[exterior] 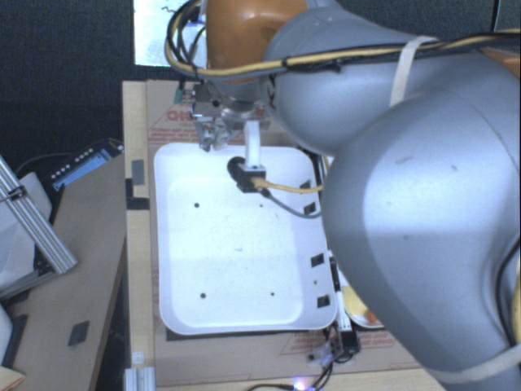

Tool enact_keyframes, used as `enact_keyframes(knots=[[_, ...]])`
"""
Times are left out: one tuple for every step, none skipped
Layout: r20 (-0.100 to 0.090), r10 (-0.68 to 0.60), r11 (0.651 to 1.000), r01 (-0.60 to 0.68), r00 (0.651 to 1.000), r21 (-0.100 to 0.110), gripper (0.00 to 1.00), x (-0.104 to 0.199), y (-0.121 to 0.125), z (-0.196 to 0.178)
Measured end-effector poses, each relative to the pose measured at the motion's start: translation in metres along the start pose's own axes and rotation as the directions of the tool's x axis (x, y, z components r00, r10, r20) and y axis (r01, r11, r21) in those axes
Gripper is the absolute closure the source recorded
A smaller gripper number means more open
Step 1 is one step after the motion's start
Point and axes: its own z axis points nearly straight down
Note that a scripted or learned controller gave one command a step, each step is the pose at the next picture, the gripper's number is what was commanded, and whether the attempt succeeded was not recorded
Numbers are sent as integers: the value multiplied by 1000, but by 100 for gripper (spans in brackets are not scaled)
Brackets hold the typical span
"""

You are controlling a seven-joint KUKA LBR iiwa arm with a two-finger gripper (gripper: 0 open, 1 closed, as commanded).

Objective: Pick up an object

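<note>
1. The arm (407,177) comes in from the right and swings across the top of the scene, so its grey bulk covers nearly all of the right bin; a small bit of that bin (346,296) shows at the near right beside the arm.

2. The gripper (213,137) hangs below the orange band (244,10) over the far rim of the left bin (236,243), near its far-left corner. It looks raised above the bin floor, not resting in it, probably a pose between tries.

3. I cannot tell whether the claw is parted or closed: the wrist hardware hides the tips, and nothing can be made out between them.

4. A white stalk with a black fitting (248,169) drops beside the gripper, and a yellow cable (285,188) trails from it to the right toward the arm, likely slack left for wrist travel.

5. The floor of the left bin shows 4 small dark dots and no loose thing to pick.

6. A yellow and orange patch (358,306) peeks out at the near right, just under the arm. It may be 1 of the task's objects lying in the right bin, though too little shows to be sure.
</note>
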Motion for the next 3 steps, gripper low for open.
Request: enact_keyframes(knots=[[0,-5,1000,5,1000,-2,100,1,1,-11],[0,-11,1000,11,1000,-4,100,1,1,-22],[-4,4,1000,-4,1000,-8,100,-1,1,-132]])
